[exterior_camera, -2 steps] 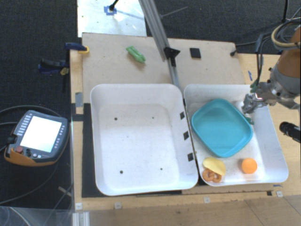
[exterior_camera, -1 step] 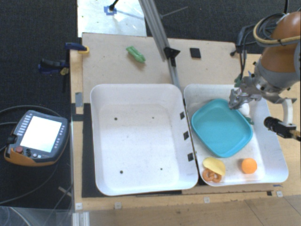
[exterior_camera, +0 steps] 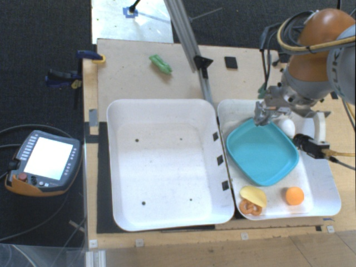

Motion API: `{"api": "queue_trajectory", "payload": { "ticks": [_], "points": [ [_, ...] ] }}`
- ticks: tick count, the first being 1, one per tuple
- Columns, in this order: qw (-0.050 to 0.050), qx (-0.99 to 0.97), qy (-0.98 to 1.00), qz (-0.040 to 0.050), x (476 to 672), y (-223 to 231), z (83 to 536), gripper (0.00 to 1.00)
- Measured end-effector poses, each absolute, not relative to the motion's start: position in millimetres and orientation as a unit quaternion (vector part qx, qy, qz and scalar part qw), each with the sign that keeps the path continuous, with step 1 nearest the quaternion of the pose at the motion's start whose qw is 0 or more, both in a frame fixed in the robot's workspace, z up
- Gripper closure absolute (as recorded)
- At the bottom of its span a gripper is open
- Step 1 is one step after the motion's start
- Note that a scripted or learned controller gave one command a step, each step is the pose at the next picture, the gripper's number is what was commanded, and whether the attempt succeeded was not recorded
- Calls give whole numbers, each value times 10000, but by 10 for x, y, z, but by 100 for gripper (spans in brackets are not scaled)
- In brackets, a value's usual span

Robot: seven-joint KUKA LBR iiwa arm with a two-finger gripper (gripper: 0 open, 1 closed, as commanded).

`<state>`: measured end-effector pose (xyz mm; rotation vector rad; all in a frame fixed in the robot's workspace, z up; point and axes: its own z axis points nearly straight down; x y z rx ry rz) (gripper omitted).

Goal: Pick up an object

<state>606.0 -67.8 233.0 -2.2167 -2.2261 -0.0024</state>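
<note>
- Jaws [exterior_camera: 266,115] sat low over the right bin [exterior_camera: 334,204], at the far corner of the teal tray [exterior_camera: 261,154]. They looked to be touching the tray's rim; could not tell whether they were apart or together, or clamped on anything.
- Tray lay tilted across the middle of the right bin, its left edge near the wall between the bins.
- White object [exterior_camera: 287,128] lay just beside the tray's far-right edge, close to the jaws.
- Orange ball [exterior_camera: 294,196] sat near the bin's front, apart from the tray.
- Yellow piece [exterior_camera: 253,196] overlapped a pretzel-shaped item [exterior_camera: 250,207] at the front-left corner.
- Left bin [exterior_camera: 161,160] gave wide open floor.
- Green object [exterior_camera: 161,64] lay on the surface [exterior_camera: 139,77] behind the left bin.
</note>
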Motion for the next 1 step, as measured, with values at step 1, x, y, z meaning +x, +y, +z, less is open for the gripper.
{"api": "queue_trajectory", "payload": {
  "ticks": [1],
  "points": [
    [3, -7054, -7088, -5, 6114, -160, 2221, 100]
  ]
}}
